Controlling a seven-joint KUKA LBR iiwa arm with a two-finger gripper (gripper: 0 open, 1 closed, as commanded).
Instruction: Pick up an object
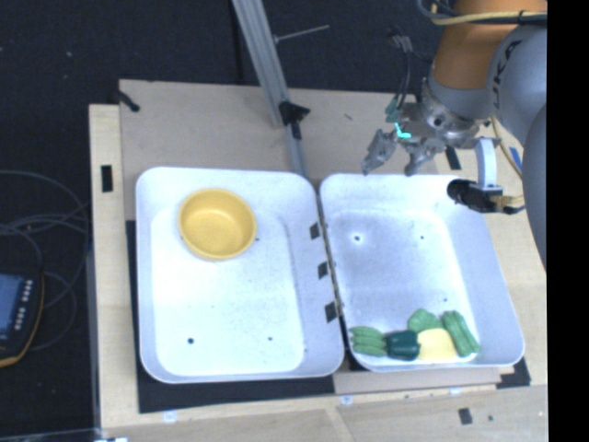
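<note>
A yellow bowl (pixel 217 224) sits in the far left part of the left bin (pixel 230 339). At the near edge of the right bin (pixel 405 247) lies a cluster: a green ribbed piece (pixel 367 340), a dark teal block (pixel 402 344), a yellow piece (pixel 436 343), a green striped piece (pixel 459 331) and a small green lump (pixel 422 319). My gripper (pixel 394 161) hangs above the far rim of the right bin, well away from the cluster. Its two fingers are spread apart, open, with nothing between them.
A grey metal pole (pixel 262 53) slants down from the top to the gap between the bins. The bench board (pixel 202 127) lies bare behind the bins. Cables and a handheld pendant (pixel 14 311) lie off the bench at left.
</note>
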